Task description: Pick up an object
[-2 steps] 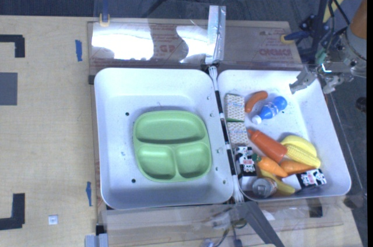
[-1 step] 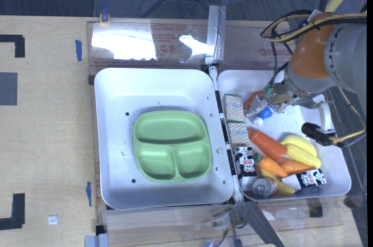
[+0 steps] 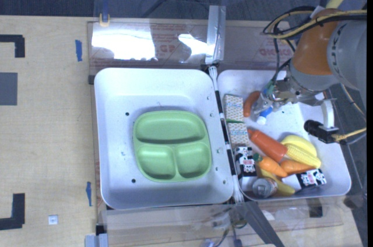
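A: Entry; 1 arm reaches in from the right, over the right bin; tool low in that bin's upper-left part; open or closed, cannot tell from this slant.

B: Candidate objects?

A: All in the right bin; small orange-red piece just beside the tool, seemingly touching; white-and-blue item right under it; patterned packet along the left wall; carrot, corn cob and banana piled together lower down; can near the front wall; 2 black-and-white pieces either side of the pile.

B: Left bin?

A: Left bin bears 1 green divided plate; not being approached.

B: Step?

A: Judged as approach or grasp attempt at the orange-red piece; nothing seen lifted; no object visibly held.

B: Next move?

A: Judgement only; close squarely on 1 item, then lift straight up, clear of the neighbouring white-and-blue item and the bin wall; confirm the hold before travelling.
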Motion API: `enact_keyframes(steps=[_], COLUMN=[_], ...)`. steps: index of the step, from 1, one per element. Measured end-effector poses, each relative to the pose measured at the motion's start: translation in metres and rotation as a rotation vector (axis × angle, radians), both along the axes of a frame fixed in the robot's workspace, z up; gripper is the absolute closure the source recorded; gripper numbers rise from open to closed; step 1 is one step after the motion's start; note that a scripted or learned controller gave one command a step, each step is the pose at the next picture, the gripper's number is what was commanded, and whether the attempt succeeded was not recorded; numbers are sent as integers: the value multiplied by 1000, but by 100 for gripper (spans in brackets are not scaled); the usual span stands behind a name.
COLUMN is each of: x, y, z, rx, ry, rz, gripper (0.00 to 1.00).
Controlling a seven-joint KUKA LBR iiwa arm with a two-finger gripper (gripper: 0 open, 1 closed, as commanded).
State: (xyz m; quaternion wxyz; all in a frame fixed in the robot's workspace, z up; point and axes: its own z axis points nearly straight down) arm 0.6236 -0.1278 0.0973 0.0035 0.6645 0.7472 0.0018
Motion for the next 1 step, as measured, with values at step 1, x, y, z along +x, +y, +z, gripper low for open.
enact_keyframes(steps=[1], x=[15], y=[39], z=[105], rx=[0], ry=[5], rz=[129], gripper=[100])
